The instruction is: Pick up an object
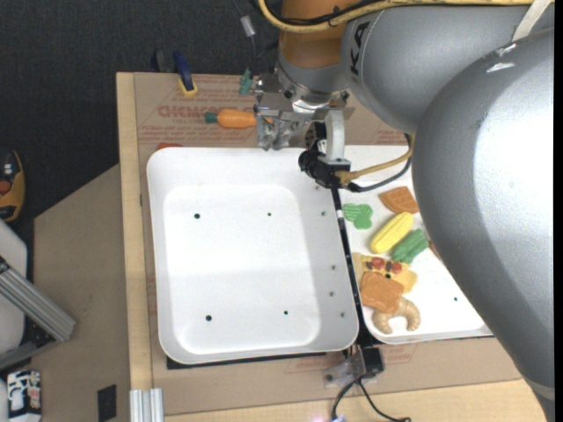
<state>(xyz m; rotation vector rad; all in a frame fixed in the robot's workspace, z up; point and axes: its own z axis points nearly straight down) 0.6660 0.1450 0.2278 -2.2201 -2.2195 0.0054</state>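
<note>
On the brown surface [132, 236] two bins are sitting, the pincer [274, 134] is hanging above the left bin [237, 253], its state unclear, gripping nothing visible, so picking is remaining.

Overhead slanted view of a table [132, 236] with two shallow white bins. The left bin [246, 253] fills the frame's centre. The right bin [457, 310] holds toy food: corn [391, 230], a croissant [398, 318]. At upper centre, the tool [274, 130] grips an orange carrot [234, 119] above the left bin's far edge.
</note>
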